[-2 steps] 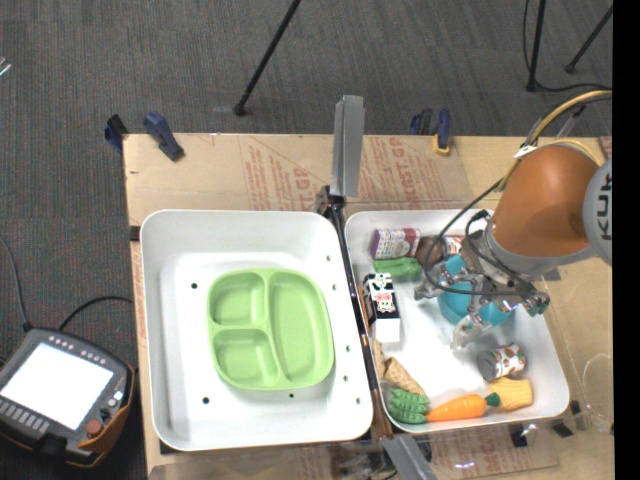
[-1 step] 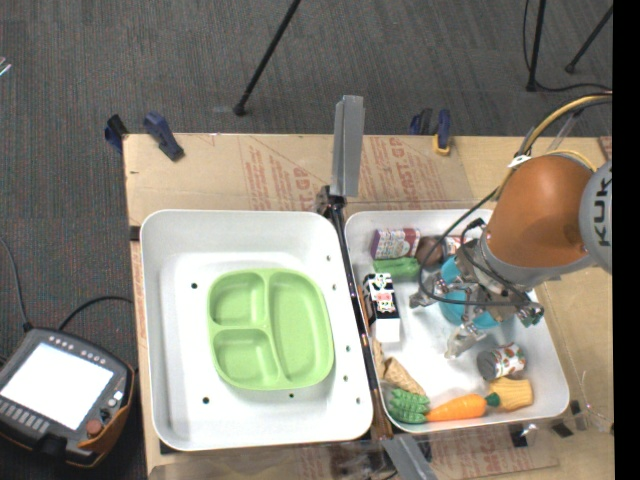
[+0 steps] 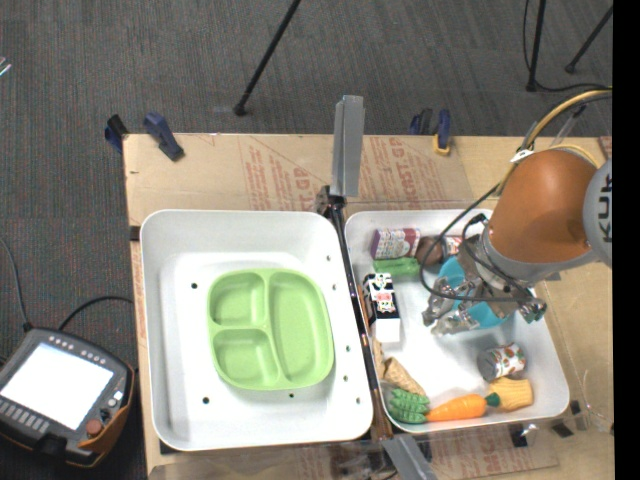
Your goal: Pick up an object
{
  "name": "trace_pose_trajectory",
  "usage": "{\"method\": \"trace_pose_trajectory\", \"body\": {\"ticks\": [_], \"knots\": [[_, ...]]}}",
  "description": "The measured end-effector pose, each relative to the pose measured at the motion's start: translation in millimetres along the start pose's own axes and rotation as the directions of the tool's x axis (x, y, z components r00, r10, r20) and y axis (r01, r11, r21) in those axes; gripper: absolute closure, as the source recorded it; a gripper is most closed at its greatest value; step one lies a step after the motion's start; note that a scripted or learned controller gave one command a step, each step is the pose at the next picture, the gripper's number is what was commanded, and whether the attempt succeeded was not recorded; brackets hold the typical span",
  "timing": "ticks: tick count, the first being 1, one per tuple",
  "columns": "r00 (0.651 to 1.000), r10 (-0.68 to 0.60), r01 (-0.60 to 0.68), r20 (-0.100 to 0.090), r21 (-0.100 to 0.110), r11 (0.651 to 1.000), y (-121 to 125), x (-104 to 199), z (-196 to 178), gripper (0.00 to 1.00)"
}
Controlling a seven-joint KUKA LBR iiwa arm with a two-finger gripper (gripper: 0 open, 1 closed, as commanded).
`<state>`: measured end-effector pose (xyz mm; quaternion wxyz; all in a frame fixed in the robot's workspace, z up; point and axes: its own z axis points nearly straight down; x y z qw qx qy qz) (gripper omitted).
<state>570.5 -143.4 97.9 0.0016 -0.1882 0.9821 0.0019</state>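
Even, bright overhead light, white bins slightly washed out, soft faint shadows, mildly grainy focus

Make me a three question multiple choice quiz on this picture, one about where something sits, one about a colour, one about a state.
1. Where does the divided plate lie?
A. the left bin
B. the right bin
C. the floor

2. What colour is that plate?
A. red
B. light green
C. black

3. How does the toy carrot lie?
A. standing upright
B. hanging from the gripper
C. flat on the bin floor

Answers:
1 A, it rests on the floor of the left bin.
2 B, its three compartments are all light green.
3 C, it lies on its side at the near edge of the right bin, apart from the gripper.
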Motion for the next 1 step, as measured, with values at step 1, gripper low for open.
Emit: {"method": "trace_pose_trajectory", "body": {"ticks": [1], "knots": [[1.000, 0.000, 0.000, -0.001, 0.000, 1.000, 0.2, 0.1, 0.4, 0.00]]}}
